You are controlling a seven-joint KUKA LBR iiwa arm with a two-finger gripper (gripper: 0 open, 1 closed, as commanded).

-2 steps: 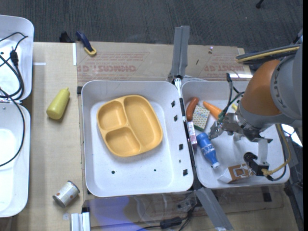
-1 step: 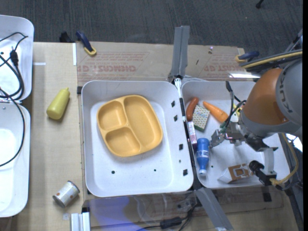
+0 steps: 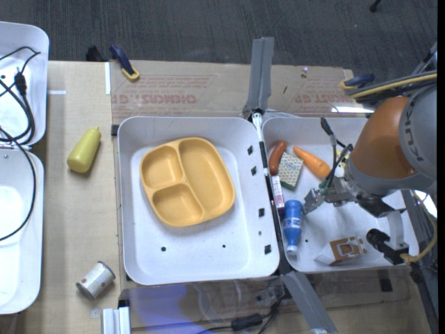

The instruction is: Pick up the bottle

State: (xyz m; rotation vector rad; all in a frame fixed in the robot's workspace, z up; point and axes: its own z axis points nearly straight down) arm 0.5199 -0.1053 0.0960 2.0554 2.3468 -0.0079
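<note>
Nearest, at the table's front edge, a small metal can (image 3: 95,279) lies on its side outside the 2 bins, likely just a stray. Behind it the left bin (image 3: 139,256) holds 1 thing, a yellow 3-compartment tray (image 3: 186,181) of smooth moulded plastic, lying flat and slightly askew. In the right bin (image 3: 309,261) a small brown carton (image 3: 344,249) lies near the front, and the blue bottle (image 3: 293,223) lies on its side tight against the left wall, cap toward the front; that snug spot leaves little room on the wall side, so a grasp probably has to come across its round, slippery body. The tool (image 3: 314,200) hangs just to the bottle's right, apart from it, its thin dark fingers slightly spread with nothing between them. Farther back sit a speckled sponge-like block (image 3: 290,170), an orange carrot (image 3: 313,161) and a red sausage shape (image 3: 277,155), crowded together. Beyond the bins, a soft yellow squash-like toy (image 3: 84,149) rests on the bare table at left.
</note>
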